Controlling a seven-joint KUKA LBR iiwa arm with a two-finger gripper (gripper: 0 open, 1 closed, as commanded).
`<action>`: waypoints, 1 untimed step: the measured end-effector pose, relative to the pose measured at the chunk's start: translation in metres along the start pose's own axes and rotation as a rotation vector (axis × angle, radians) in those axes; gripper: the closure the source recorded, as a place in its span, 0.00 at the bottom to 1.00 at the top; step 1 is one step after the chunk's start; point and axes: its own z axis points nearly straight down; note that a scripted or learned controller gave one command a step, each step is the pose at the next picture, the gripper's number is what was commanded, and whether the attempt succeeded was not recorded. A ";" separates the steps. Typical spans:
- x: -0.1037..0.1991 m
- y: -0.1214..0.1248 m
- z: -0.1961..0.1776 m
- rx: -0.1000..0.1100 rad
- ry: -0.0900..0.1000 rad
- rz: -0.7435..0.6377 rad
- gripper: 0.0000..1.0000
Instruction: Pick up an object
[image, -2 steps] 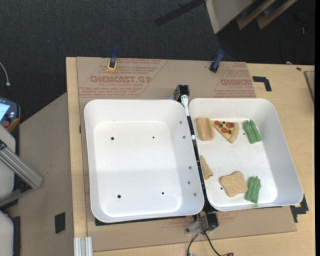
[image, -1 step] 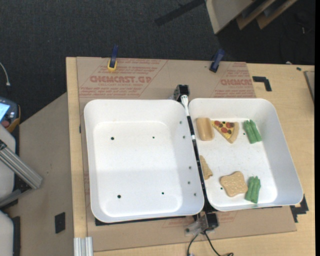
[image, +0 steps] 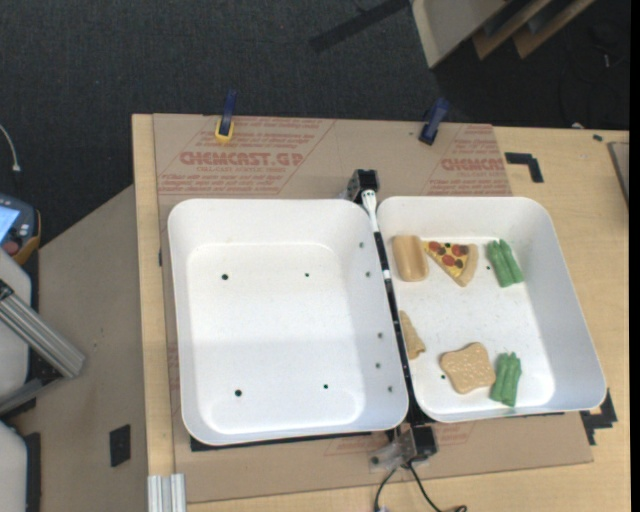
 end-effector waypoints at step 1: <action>0.001 0.001 -0.011 -0.005 -0.004 -0.001 1.00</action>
